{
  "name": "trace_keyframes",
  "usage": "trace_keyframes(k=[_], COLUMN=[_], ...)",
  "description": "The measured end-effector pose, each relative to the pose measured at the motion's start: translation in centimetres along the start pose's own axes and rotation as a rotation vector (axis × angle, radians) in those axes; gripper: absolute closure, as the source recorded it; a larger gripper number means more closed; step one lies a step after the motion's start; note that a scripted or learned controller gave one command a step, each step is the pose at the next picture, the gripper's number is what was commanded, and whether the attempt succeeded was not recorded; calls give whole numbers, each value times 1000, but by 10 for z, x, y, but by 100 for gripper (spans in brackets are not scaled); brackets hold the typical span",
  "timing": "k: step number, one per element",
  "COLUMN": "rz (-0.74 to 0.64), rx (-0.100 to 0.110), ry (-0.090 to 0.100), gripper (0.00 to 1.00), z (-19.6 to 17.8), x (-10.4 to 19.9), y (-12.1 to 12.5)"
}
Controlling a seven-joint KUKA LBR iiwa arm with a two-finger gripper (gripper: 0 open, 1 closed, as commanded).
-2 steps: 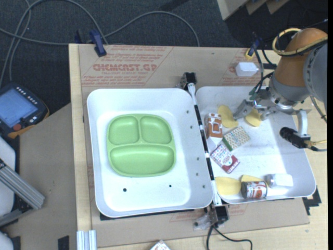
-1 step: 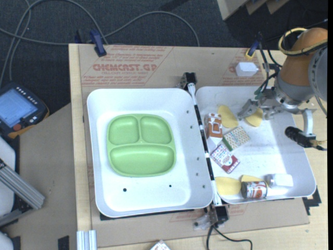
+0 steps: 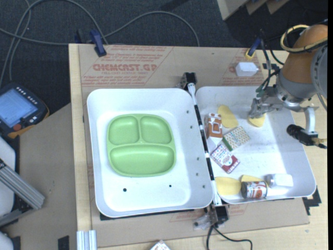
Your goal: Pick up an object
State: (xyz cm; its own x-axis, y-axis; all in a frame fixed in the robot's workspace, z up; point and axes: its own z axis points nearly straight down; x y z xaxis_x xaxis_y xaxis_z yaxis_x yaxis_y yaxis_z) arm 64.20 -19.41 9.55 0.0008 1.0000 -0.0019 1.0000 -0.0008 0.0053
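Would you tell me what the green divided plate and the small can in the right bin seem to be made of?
The green divided plate looks like moulded plastic: uniform colour, soft sheen, rounded compartment ridges. The small can appears to be metal under a red printed label, with a greyish rim, though it is too small to be sure.

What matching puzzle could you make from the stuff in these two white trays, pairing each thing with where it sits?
Things:
1. green divided plate
2. red can
3. gripper
4. checkered packet

Places:
A. near edge of the right bin
B. middle of the right bin
C. far part of the right bin, over a yellow piece
D. left bin

Pairs: 1-D, 2-A, 3-C, 4-B
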Motion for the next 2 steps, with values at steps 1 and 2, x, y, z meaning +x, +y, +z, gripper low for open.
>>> trace_keyframes(k=[1,2], rz=[0,1], rx=[0,-2], ry=[0,0], gripper=[0,100], z=[0,-10], x=[0,0], y=[0,1])
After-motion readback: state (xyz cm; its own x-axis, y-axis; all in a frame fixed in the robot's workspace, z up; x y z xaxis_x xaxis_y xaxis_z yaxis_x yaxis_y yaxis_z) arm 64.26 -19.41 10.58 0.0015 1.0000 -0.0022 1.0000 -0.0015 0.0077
